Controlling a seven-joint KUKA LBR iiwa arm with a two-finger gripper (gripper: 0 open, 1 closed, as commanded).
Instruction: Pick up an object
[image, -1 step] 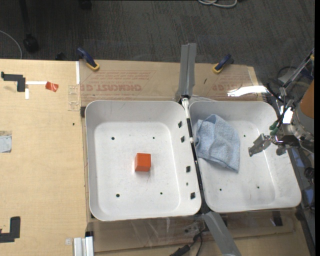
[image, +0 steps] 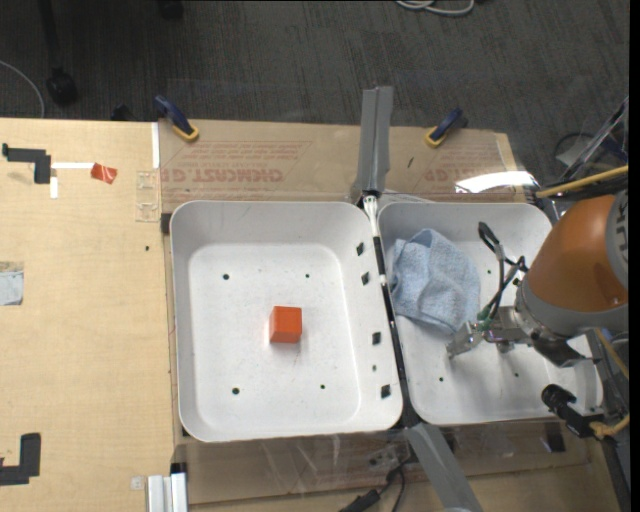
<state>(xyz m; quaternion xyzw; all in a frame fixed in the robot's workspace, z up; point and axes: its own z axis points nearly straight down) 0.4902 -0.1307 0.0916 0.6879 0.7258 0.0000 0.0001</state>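
Your pincer (image: 462, 345) hangs low in the right white bin (image: 480, 405); I cannot tell its state. Just left lies the crumpled pale-blue cloth (image: 432, 280): soft, light, probably best pinched at a raised fold.

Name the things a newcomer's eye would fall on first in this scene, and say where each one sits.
The small orange-red block stands out alone near the middle of the left bin. In the right bin, a crumpled light-blue cloth lies against the upper left corner. The arm's big orange band looms over that bin's right side, with the tool low beside the cloth's lower edge.
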